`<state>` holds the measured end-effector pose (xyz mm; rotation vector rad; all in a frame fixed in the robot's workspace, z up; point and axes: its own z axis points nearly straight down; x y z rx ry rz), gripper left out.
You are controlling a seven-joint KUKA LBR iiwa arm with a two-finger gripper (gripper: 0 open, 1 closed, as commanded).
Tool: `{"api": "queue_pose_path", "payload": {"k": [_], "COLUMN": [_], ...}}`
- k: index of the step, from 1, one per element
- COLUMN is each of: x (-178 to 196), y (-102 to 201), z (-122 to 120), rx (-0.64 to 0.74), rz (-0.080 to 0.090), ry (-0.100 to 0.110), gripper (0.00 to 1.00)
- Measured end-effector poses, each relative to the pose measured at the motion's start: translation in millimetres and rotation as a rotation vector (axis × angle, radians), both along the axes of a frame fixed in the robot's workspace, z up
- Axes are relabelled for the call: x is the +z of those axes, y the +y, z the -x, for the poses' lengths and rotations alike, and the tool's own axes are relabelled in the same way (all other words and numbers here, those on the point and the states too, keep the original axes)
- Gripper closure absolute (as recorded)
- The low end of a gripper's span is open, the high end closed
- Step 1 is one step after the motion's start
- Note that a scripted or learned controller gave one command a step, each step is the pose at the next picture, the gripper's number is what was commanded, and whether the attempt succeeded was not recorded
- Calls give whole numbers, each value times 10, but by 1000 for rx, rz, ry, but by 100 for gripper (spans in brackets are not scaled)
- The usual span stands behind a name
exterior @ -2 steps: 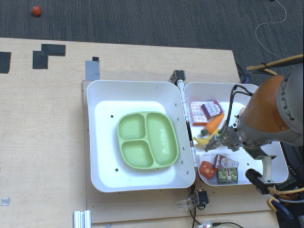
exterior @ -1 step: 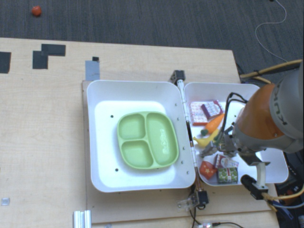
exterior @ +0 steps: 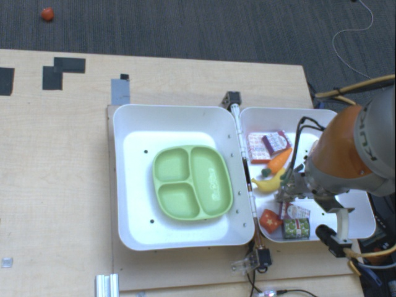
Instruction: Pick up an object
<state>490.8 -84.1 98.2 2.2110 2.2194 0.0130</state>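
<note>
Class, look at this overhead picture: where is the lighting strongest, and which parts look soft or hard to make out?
Camera view: glare whitens the floor of the left bin around the green tray; the carton and tomato in the right bin look soft, labels unreadable; the gripper sits in shade.

A pale wooden bench top (exterior: 55, 166) carries two shallow white bins side by side. The left white bin (exterior: 133, 184) holds a light green plastic plate with three compartments (exterior: 192, 183), lying flat near its middle. On the bench top, towards the far left, sit dark grey rectangular patches (exterior: 60, 73), and a small grey-blue block (exterior: 120, 90) stands just beyond the left bin's far corner. Past the bench lies dark grey carpet (exterior: 185, 17), with a small red-orange ball (exterior: 47, 14) on it, well apart from everything else.
</note>
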Motion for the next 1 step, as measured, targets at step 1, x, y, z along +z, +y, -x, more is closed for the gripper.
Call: {"api": "queue_pose_path", "payload": {"k": [1], "x": [-1], "y": [1], "z": [1], "rx": [-1], "rz": [0], "ry": [0], "gripper": [0]}}
